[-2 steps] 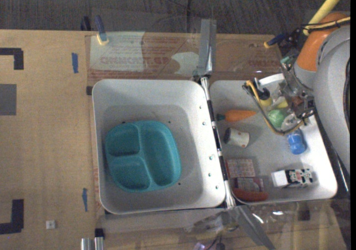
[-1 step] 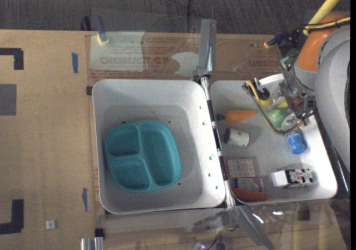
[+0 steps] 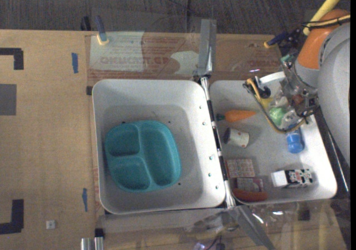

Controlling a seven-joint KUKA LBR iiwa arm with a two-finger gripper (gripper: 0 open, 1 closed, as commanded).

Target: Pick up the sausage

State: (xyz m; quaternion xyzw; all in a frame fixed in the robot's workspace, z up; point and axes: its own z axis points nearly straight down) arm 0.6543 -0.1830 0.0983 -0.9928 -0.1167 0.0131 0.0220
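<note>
Sausage [image 3: 248,195] lies at the near edge of the right bin [image 3: 325,185], well apart from the claw [image 3: 290,111], which hangs over the bin's far side; whether it is open cannot be told. Its long axis runs left-right. One carrot [image 3: 240,115], one cup [image 3: 237,137] and one teal plate [image 3: 142,155] are nearby.

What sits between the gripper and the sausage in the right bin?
In the camera view, between gripper and sausage: a small white cup and a patterned card.
</note>
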